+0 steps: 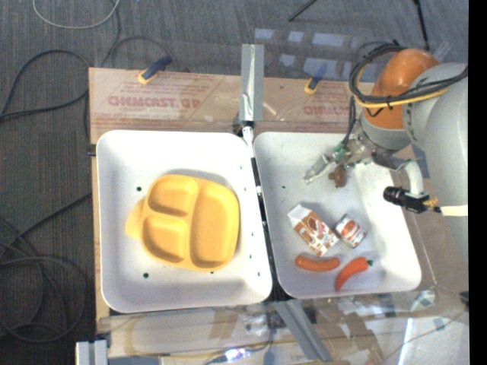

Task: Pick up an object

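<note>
My gripper point(323, 176) hangs over the back of the right bin point(396, 238), reaching in from the right under the orange band. Its two fingers stand apart with bare white bin floor between them, so it is open and holds nothing. Toward the front of that bin lie a small printed carton point(312, 229), a little red and white can point(351, 231), a reddish sausage point(316, 263) and an orange pepper-shaped toy point(351, 273). All of these lie well in front of the gripper and apart from it.
The left bin point(114, 173) holds a yellow divided tray point(190, 220) that takes up most of its floor. A metal divider point(249, 90) runs between the bins. The arm's grey body point(449, 143) covers the right bin's far right corner.
</note>
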`<state>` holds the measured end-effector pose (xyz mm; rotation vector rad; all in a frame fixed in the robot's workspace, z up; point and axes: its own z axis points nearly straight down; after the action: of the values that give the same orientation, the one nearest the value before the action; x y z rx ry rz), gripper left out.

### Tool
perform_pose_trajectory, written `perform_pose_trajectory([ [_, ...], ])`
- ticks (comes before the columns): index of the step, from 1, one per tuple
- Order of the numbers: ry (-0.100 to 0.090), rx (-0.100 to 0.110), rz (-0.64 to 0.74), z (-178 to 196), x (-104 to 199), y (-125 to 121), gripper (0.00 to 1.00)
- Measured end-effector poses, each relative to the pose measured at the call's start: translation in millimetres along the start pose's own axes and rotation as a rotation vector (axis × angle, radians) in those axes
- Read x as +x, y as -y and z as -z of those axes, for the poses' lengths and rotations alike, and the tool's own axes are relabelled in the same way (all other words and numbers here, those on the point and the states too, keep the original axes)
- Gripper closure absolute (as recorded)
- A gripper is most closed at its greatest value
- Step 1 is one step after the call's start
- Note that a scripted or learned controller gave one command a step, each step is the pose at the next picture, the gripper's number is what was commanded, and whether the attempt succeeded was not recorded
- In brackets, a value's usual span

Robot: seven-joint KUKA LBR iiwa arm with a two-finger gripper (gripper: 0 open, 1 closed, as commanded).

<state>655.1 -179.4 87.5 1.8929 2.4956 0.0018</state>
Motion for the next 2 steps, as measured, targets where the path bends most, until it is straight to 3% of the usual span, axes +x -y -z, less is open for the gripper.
perform_pose_trajectory([
  [1,-0.006,-0.001,-0.086,2,5,111,0.0],
  [2,0.002,-0.005,-0.155,3,55,129,0.0],
])
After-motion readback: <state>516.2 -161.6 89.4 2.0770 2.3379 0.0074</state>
